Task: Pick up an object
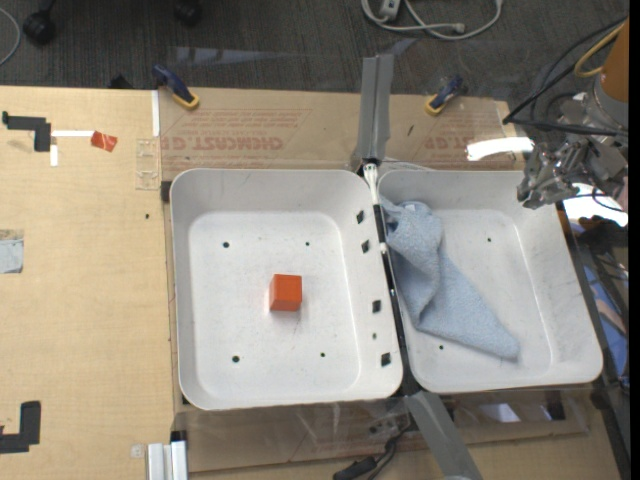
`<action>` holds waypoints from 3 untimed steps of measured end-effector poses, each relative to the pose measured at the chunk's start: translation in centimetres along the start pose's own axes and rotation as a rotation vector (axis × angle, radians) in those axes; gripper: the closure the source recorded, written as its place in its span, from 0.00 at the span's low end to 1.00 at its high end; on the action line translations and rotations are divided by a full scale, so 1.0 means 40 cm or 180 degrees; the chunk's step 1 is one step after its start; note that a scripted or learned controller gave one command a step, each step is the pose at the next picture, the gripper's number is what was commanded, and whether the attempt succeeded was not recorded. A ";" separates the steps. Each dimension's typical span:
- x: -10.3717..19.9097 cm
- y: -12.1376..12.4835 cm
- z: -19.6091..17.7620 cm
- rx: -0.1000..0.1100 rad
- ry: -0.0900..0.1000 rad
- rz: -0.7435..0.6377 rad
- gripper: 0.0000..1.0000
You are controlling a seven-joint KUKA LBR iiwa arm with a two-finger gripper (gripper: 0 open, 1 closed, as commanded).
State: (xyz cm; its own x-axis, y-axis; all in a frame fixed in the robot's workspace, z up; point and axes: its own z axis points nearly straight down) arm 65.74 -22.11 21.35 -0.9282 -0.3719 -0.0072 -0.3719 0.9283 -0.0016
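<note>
Item: my gripper [545, 183]. It hangs over the far right corner of the right bin [560, 363], close to the rim, amid cables. The view is cluttered there; whether it is spread or pressed together I cannot tell. Nothing shows in its grasp.

Item: blue-grey cloth [445, 288]. It lies crumpled in the right bin, bunched against the left wall near the divide and trailing toward the near right. It is the nearer candidate, well apart from my gripper but in the same bin. It is soft and will likely bunch up under a pinch, so I judge it best taken at the thick fold by the wall, not at the thin trailing edge.

Item: orange-red cube [286, 293]. It sits alone near the middle of the left bin [200, 368], flat on the floor and clear of all walls. It is rigid with square faces, which makes it the cleaner grasp if I cross the divide. I would come straight down, centred, closing across two opposite faces.

Item: small red piece [104, 141] on the wooden bench [80, 318], far left, outside both bins. Not a target.

Step in hand: choosing and approaching; no pick yet made. To do it well, I settle on one object, descend vertically over its middle, and lift only once it is seen firmly held.
</note>
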 end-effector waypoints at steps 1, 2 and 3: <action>-0.049 0.099 -0.065 0.0001 -0.0001 0.0227 1.00; -0.032 0.062 -0.067 -0.0003 -0.0001 -0.1175 1.00; -0.007 0.001 -0.006 -0.0011 -0.0001 -0.2543 1.00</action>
State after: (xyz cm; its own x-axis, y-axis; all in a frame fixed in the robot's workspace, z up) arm 66.00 -21.96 21.59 -0.3809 -0.9246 -0.0055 -0.9246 0.3809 -0.0032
